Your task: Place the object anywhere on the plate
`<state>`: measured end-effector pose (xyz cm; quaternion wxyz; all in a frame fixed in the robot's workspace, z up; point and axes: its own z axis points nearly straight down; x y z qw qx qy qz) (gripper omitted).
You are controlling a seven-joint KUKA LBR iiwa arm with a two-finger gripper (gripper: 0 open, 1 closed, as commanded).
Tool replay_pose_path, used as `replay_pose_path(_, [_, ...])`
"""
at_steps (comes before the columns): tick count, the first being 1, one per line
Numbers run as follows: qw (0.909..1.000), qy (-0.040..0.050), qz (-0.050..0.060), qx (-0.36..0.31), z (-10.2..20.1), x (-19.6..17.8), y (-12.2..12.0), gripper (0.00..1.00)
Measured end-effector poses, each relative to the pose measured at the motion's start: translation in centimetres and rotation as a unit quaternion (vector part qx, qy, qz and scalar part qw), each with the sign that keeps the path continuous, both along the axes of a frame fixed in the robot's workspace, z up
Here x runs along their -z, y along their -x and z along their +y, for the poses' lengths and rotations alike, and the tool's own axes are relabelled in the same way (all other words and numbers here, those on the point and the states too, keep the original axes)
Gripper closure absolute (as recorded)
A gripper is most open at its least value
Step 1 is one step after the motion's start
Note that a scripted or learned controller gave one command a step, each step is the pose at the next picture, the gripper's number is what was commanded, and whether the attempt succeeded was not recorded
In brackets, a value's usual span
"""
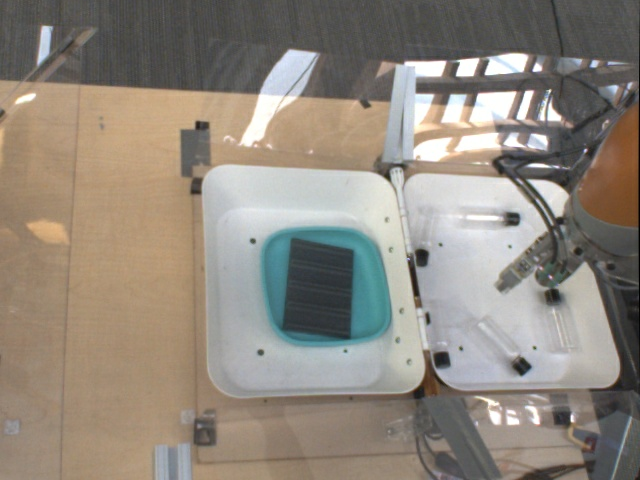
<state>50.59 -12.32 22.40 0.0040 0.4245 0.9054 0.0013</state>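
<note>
A teal plate (pixel 374 298) sits in the middle of the left bin (pixel 230 278). A dark grey ribbed rectangular object (pixel 320 288) lies flat on the plate, well inside its rim. My gripper (pixel 533 272) hangs over the right bin (pixel 455 368), near that bin's right side, far from the plate. Nothing is visibly held in it. The arm's orange band (pixel 610 183) enters at the right edge.
The right bin holds clear tubes with black caps: one at the back (pixel 482 216), one near the front (pixel 500 340), and one by the right wall (pixel 560 326). A metal post (pixel 400 113) stands behind the seam between the bins. Cables (pixel 540 193) loop beside the wrist.
</note>
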Motion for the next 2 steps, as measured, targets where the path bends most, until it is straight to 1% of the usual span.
replay_pose_path(1, [0.9969, 0.0, 0.0, -0.079, 7.8, 1.0, 0.3, 1.0])
replay_pose_path(2, [0.9904, 0.0, 0.0, -0.138, 14.7, 2.1, -3.0, 1.0])
